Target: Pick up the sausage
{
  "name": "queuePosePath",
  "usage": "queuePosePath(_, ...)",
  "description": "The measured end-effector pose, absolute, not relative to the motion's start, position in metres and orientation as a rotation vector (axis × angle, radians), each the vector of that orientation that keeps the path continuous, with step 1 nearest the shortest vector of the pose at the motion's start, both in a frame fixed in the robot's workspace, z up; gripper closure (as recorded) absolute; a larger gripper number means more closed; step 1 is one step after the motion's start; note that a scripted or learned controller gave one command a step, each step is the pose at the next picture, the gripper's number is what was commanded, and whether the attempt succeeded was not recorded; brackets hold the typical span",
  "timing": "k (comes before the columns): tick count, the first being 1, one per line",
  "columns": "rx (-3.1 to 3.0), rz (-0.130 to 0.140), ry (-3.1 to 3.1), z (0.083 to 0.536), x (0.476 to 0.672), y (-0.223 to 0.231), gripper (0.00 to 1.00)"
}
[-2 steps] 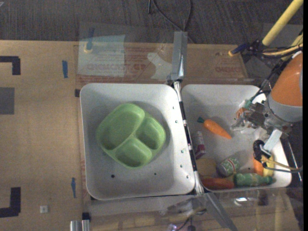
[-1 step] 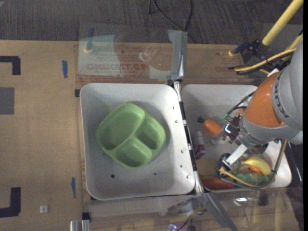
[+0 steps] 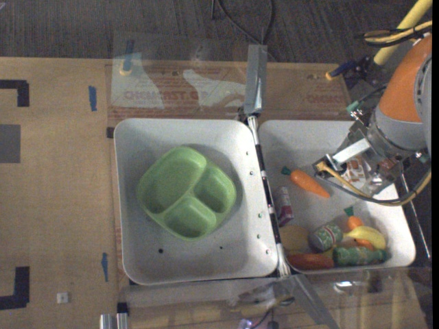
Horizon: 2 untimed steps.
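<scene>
The sausage (image 3: 312, 260), a reddish-orange stick, lies along the front wall of the right bin (image 3: 302, 139). It is tucked under a pale yellow round piece (image 3: 295, 238) and a small tin can (image 3: 325, 237). My gripper (image 3: 358, 172) hangs over the right side of that bin, above and to the right of a carrot (image 3: 309, 182). It is well behind the sausage and nothing shows in its grasp.
Near the sausage lie a green knobbly vegetable (image 3: 357, 255), a banana (image 3: 367, 236) and a small carrot (image 3: 353, 221). A dark little bottle (image 3: 283, 205) rests by the right bin's left wall. The left bin (image 3: 137, 252) holds a green divided plate (image 3: 186, 192).
</scene>
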<state>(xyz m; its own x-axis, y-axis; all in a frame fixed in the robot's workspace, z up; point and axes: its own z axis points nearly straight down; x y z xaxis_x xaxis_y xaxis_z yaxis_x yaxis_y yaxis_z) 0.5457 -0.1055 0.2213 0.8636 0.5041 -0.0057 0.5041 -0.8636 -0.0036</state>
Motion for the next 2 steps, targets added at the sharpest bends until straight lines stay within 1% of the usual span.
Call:
queuePosePath(1, -3.069, 0.009, -0.665, 0.355, 0.549, -0.159, 0.00)
queuePosePath(2, -3.025, 0.008, -0.841, 0.429, 0.541, -0.223, 0.00)
